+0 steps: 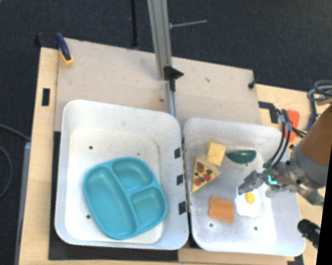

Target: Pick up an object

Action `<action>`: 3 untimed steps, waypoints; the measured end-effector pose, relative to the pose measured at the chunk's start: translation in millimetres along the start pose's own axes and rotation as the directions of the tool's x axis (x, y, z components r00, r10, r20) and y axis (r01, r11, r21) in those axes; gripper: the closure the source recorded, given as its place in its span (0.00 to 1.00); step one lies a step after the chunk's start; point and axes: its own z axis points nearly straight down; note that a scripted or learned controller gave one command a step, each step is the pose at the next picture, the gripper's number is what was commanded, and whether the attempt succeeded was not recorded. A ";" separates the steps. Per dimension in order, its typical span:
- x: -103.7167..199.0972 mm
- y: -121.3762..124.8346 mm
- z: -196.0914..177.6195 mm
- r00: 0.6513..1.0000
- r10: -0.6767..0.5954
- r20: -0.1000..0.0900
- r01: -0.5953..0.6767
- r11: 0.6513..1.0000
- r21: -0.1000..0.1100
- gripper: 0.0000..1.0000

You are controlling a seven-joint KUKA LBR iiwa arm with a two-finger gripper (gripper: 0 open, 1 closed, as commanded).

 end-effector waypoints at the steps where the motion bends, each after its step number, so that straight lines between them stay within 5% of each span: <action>1: -0.1 0.3 -0.4 1.000 0.000 0.000 0.000 1.000 -0.001 0.00; 3: -2.3 4.6 110.9 1.000 0.003 0.003 -0.003 1.000 -0.005 0.00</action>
